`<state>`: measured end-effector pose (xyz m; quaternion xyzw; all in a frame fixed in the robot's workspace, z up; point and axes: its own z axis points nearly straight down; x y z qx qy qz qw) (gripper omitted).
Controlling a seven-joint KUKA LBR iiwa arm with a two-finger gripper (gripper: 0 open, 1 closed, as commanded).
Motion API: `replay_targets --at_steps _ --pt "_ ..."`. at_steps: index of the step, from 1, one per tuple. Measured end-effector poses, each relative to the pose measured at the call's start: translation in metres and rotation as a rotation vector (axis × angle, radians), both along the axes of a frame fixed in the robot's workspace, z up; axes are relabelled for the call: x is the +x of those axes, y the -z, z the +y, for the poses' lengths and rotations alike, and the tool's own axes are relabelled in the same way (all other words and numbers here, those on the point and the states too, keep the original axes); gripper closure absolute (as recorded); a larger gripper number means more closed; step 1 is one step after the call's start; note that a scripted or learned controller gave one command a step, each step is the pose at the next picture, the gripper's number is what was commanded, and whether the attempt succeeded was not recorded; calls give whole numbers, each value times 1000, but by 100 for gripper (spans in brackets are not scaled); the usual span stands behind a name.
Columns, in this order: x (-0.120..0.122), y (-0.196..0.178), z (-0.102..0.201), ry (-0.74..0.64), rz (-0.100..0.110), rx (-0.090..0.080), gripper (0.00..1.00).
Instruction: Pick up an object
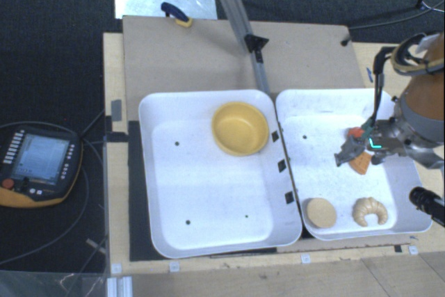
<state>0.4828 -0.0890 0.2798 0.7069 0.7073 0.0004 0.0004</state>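
Arm: the grey arm (pixel 424 108) with its orange band reaches in from the right edge and bends down over the right bin.
Gripper: the gripper (pixel 353 153) sits low in the right bin (pixel 327 104), its dark fingers pointing left, with a small green light on its body.
Finger state: I cannot tell whether they are spread or pressed together; they blur into one dark shape.
Orange piece: a small orange wedge-like object (pixel 361 163) lies just under and touching the gripper's tip; it may be between the fingers, but the view is too poor to say.
Red spot: a small red-orange bit (pixel 356 132) shows just above the gripper, its nature unclear.
Round biscuit: a pale round object (pixel 321 213) lies near the front of the right bin.
Croissant: a pale croissant-shaped object (pixel 370 211) lies just right of the biscuit, apart from it.
Yellow bowl: a yellow bowl (pixel 240 129) stands upright in the far right corner of the left bin (pixel 174 219).
Pendant: a control pendant (pixel 38 163) rests on the dark floor, left of the bench.
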Motion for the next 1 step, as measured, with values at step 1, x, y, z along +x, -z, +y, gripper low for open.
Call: replay_targets --at_steps 1 --pt "0 0 0 0 0 0 0"
